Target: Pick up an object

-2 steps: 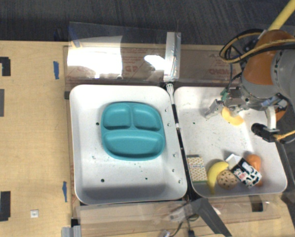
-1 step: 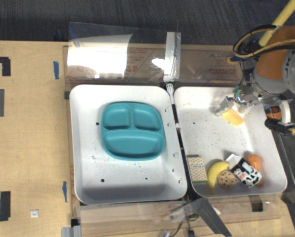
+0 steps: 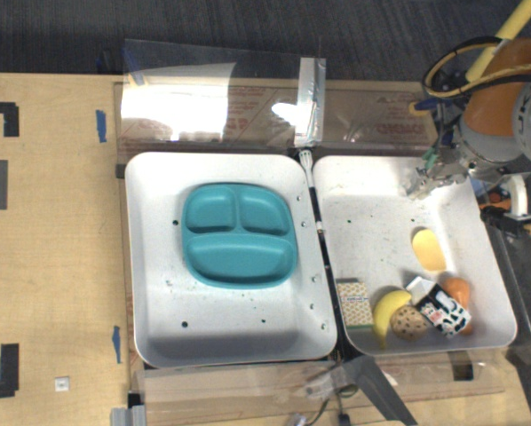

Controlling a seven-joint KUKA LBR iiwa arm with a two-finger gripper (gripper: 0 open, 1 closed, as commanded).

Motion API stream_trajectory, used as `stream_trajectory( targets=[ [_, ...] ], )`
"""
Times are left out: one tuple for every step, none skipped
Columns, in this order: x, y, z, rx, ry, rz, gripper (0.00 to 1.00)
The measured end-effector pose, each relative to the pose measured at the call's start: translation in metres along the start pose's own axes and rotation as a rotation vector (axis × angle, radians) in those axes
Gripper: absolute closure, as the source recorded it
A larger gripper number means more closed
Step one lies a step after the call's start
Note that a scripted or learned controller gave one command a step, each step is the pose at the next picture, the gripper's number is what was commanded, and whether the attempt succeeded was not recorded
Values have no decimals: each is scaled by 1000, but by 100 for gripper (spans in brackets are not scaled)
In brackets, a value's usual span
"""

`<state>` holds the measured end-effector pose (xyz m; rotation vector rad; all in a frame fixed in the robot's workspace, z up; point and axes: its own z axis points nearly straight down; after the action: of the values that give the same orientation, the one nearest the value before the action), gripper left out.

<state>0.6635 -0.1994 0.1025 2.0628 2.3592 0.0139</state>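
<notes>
Over the right bin's [image 3: 399,238] far corner hang the jaws [image 3: 430,174], their state impossible to tell, with the yellow oval piece [image 3: 429,248] lying just nearer the bin's front.

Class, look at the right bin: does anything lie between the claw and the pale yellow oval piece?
Nothing visible does. The claw sits at the right bin's far side; bare bin floor separates it from the yellow oval piece.

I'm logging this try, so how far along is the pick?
Nothing looks done yet. The gripper sits at the far corner of the right bin, apart from the objects. The yellow piece, the yellow ball and the cookie lie in that bin. Reaching, grasping and lifting are left.
</notes>
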Motion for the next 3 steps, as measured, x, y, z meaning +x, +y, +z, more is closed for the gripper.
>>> stream_trajectory(
  targets=[
    [-15,-87,14,8,-4,-44,100],
    [-1,-80,13,5,14,-60,0],
    [24,-153,10,10,1,-100,0]
  ],
)
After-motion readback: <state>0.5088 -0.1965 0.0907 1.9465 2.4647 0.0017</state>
